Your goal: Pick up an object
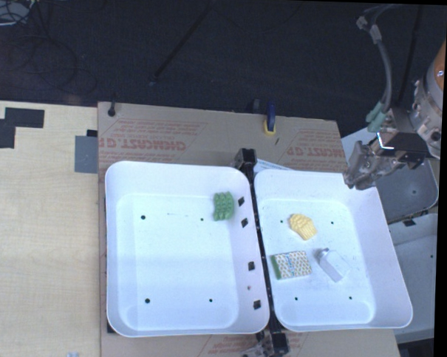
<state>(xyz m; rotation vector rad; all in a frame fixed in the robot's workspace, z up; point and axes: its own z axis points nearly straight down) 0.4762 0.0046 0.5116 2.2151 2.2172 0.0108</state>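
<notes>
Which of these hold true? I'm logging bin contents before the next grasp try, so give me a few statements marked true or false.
1. The green object lies in the left bin. True.
2. The yellow object lies in the left bin. False: it lies in the right bin.
3. The gripper holds the grey object. False: the grey object rests on the right bin's floor, apart from the gripper.
4. The patterned pad lies beside the grey object. True.
</notes>
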